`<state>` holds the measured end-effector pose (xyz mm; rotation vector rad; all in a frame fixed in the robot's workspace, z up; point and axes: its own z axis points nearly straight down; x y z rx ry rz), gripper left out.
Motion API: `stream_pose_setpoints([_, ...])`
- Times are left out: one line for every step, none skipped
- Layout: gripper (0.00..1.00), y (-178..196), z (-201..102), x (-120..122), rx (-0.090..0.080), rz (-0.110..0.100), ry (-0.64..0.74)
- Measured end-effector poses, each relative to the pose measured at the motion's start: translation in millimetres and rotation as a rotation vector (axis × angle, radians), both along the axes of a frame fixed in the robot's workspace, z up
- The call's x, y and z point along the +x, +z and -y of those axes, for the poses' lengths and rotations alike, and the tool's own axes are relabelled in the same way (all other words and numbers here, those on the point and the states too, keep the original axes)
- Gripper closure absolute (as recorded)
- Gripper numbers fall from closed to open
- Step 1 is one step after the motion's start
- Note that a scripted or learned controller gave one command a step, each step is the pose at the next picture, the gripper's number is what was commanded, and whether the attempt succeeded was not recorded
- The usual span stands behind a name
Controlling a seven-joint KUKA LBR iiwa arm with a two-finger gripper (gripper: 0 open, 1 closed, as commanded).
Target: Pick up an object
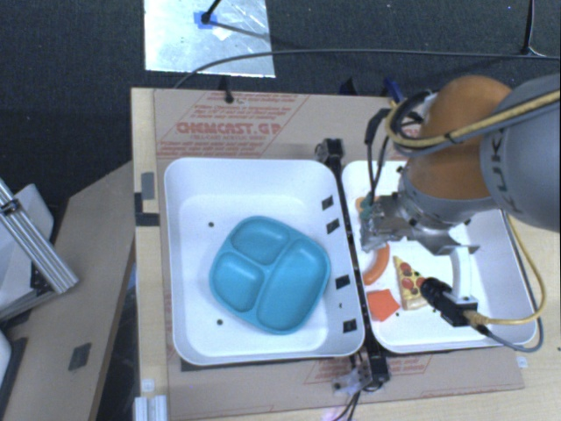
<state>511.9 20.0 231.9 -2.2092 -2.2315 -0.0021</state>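
Pincer (379, 228) down in right bin (500, 327), left side. Spread or pinched? Can't tell, wrist blocks it. Red sausage-like piece (376, 264) lies just below it toward camera, long axis slanted; pizza slice toy (408, 281) right beside.

Dark carpet floor (70, 60), shiny foil sheet (209, 24), cardboard-topped bench (232, 117), aluminium frame (35, 244) at left

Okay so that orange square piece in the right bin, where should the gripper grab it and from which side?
Grip the orange square piece across two opposite straight edges, coming straight down from above. It lies flat on the right bin floor, apart from the pizza slice, so a top-down pinch looks safest.
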Motion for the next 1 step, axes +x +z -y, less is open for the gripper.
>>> stream_pose_setpoints([1.0, 5.0, -53.2, 9.6, 0.0, 0.003, 0.001])
